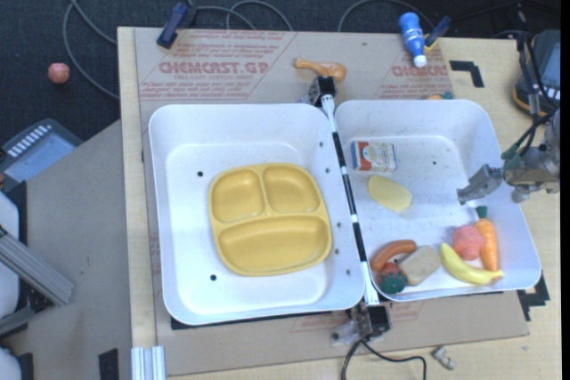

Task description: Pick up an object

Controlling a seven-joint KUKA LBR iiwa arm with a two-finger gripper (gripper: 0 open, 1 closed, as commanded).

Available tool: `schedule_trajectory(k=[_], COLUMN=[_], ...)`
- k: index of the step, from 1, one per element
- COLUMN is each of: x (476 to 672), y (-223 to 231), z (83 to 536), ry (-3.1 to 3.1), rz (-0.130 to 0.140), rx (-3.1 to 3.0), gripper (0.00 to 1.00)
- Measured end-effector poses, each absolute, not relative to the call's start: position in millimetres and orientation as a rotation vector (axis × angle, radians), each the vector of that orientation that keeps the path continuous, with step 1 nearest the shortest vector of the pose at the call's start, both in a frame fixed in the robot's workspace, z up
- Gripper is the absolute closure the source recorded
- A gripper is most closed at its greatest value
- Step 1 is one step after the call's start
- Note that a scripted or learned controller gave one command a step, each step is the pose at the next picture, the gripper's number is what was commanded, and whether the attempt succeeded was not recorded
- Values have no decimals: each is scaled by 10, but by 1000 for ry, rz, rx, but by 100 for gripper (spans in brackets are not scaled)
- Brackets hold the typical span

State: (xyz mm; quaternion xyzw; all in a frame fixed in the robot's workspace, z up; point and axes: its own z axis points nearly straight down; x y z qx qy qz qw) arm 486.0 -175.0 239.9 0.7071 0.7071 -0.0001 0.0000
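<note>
Orange carrot [488, 244] lies in the right bin [463, 116] at its near right corner, touching a pink ball [468, 240] and a banana [468, 268]. Just above them hangs the gripper [478, 184], fingers spread, grasping nothing. Sausage [392, 253] and bread slice [419, 264] crowd alongside; a yellow tray [267, 218] fills the left bin [169, 191].

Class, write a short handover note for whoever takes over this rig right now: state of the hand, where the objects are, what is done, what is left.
Hand: over the right bin's right side, nothing seen between its fingers; open or shut unclear.
Objects, all in the right bin: carton near the top, pale yellow piece below it; sausage, tan block, banana, pink fruit and carrot clustered at the near edge.
Left bin: yellow divided tray.
Done: nothing lifted.
Left: grasp and lift one object.
</note>
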Motion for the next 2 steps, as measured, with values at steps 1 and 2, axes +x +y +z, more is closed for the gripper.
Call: schedule_trajectory(k=[1, 2], x=[5103, 5522], y=[-2233, -2154], z=[1170, 840], ry=[2223, 2230], rz=[-2, 6], rx=[2224, 2221], gripper=[0, 0])
